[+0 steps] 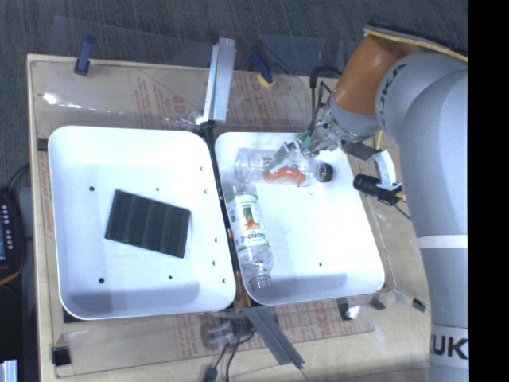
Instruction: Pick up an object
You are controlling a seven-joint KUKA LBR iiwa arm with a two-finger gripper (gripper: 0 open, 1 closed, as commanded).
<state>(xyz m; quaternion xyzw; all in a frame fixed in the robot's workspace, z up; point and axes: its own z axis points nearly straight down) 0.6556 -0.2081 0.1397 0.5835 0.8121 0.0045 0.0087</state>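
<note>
One orange object (284, 177) lies just below the end effector (306, 146).

The gripper (301, 148) hangs over the far part of the right bin (350, 245), just above an orange object (285, 177) and beside a clear plastic cup (249, 164); a water bottle (250, 231) lies along the bin's left wall, a black pad (149, 223) in the left bin (71, 157)

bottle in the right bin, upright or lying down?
Lying down. The bottle rests on its side along the right bin's left wall, label facing up.
</note>
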